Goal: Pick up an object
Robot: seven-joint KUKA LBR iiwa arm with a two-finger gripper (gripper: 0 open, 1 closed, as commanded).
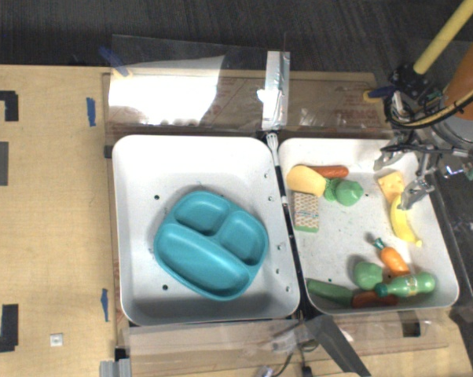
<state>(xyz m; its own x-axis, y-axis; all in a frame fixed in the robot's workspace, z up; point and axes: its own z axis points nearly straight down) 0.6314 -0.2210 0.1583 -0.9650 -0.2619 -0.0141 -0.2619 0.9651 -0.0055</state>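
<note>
The gripper (412, 181) hovers, fingers spread and empty, over the right bin (449, 285), just above the toy banana (401, 220); light, stiff, slick plastic, best pinched across its middle

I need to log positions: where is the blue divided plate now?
In the camera view, the blue divided plate lies in the left bin, slightly below its middle, alone there.
</note>
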